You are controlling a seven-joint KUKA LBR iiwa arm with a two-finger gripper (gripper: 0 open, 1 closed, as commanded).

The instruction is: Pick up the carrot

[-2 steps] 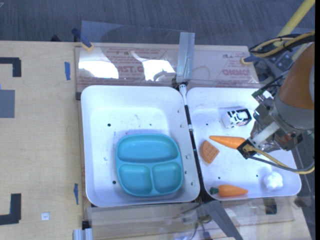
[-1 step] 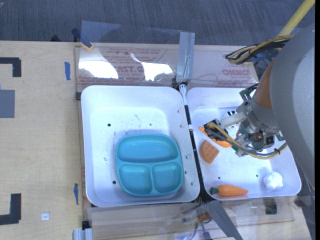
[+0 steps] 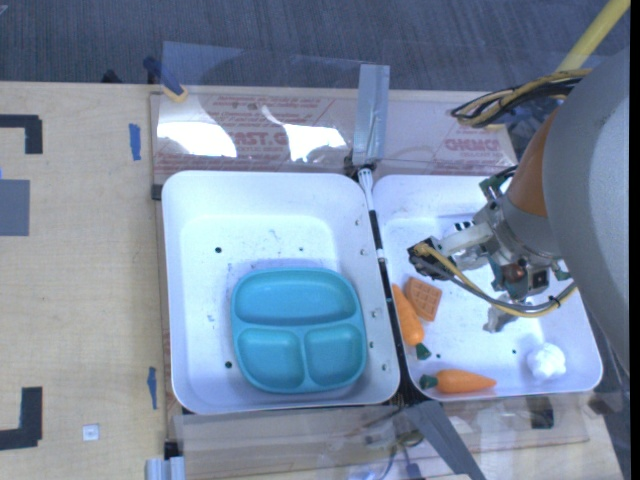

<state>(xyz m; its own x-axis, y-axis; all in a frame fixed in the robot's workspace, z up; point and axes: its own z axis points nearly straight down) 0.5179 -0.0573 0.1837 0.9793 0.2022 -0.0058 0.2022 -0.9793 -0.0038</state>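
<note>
Nothing is lifted yet: the carrot [image 3: 457, 380] lies below the claw [image 3: 497, 320], whose grip state I cannot tell.

Red lettering shows through the clear plastic sheet [image 3: 300, 128] behind the bins, mirrored and glare-washed. The left patch perhaps reads "FIRST", though it is too blurred to be sure. The right patch stays illegible.

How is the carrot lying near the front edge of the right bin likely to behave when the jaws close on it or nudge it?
The carrot looks like a smooth, moulded toy, so it is probably stiff and light. Its round, tapered body lies flat on the right bin, so a nudge may roll it in a curve. The glossy surface could slip from the jaws if pinched near the thin end.
</note>
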